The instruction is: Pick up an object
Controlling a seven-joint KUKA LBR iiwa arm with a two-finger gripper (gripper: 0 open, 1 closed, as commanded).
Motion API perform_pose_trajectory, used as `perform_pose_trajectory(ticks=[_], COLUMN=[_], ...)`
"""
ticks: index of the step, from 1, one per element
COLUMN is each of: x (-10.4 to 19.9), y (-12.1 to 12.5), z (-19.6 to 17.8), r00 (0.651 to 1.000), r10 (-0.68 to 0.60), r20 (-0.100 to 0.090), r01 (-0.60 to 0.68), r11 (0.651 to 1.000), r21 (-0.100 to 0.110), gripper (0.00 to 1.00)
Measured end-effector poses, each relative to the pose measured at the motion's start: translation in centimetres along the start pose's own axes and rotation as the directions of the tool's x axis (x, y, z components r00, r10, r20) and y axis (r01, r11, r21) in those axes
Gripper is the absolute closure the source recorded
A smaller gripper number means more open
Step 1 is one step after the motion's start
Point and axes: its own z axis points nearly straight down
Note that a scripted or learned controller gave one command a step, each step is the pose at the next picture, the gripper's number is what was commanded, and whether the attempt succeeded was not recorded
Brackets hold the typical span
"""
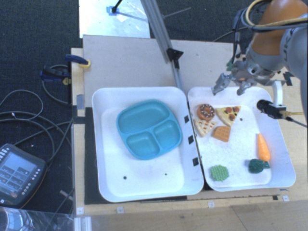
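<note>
1. Pickable items lie in the right bin (288, 170): a doughnut (206, 111), a pizza slice (228, 114) and a waffle wedge (204, 127) clustered at the far left, an orange cracker (222, 133) just below them, a carrot (263, 147) and a broccoli piece (257, 165) near the right wall, and a green round piece (219, 173) near the front.
2. The gripper (231, 84) hovers over the bin's far rim, fingers spread apart with nothing between them; it is clear of all items.
3. The arm's upper part is cut off by the right edge; fine detail of the fingertips is blurred.
4. Open floor lies mid-bin, between the cluster and the carrot.
5. The left bin (108, 177) holds a blue divided plate (148, 128), with bare floor in front.
6. No legible writing seen.
</note>
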Motion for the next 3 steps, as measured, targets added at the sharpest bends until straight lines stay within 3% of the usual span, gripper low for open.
perform_pose_trajectory(ticks=[1, 3], x=[0.0, -0.2], y=[0.0, -0.4], z=[0.0, 8.4], r00=[1.0, 1.0], r10=[-0.001, 0.007], r20=[0.001, 0.0], r01=[0.001, -0.007], r11=[1.0, 1.0], r21=[0.0, 0.004], gripper=[0.0, 0.0])
